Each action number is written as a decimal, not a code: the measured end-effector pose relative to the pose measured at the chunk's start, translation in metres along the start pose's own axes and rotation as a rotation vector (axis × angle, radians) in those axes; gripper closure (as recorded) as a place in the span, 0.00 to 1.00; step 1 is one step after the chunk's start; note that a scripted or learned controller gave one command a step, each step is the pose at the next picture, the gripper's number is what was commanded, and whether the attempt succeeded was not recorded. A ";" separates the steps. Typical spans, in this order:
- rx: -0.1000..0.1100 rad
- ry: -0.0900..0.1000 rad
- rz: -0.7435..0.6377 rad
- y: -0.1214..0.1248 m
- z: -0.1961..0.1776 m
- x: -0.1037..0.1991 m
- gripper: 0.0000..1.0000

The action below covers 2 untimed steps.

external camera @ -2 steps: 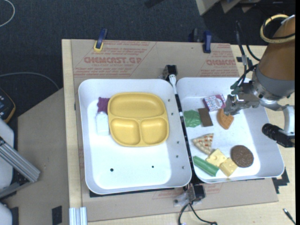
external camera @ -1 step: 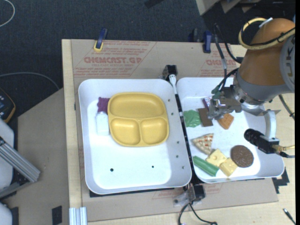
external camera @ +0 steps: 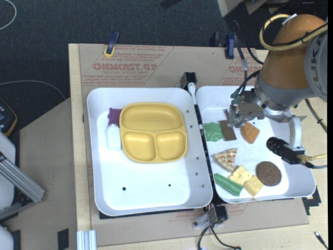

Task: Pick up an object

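Two shallow white bins sit side by side on my brown board surface [external camera: 156,61], with dark carpet beyond it. The left bin [external camera: 148,194] holds a glossy yellow divided tray [external camera: 153,132], with a purple piece [external camera: 114,115] and a white bottle [external camera: 113,137] tucked at its left edge. The right bin [external camera: 302,184] holds small toy foods: a round brown cookie [external camera: 268,173], a green leafy piece [external camera: 212,132], a pizza wedge [external camera: 226,159], a green stick [external camera: 227,184], yellow cheese blocks [external camera: 245,178] and an orange piece [external camera: 251,133]. My hand [external camera: 240,113] hangs low over a brown slab [external camera: 227,130]; I cannot tell how it is set.
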State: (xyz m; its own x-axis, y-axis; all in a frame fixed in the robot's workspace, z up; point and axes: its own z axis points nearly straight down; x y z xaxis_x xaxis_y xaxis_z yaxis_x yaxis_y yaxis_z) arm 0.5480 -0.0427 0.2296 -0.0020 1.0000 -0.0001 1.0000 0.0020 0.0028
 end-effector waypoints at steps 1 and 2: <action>0.006 0.001 0.002 -0.010 0.007 0.000 1.00; 0.005 0.000 0.003 -0.013 0.010 -0.006 1.00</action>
State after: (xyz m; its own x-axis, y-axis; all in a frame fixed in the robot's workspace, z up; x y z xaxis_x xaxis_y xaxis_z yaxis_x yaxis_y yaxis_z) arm 0.5347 -0.0488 0.2195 0.0011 1.0000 0.0003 1.0000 -0.0011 -0.0025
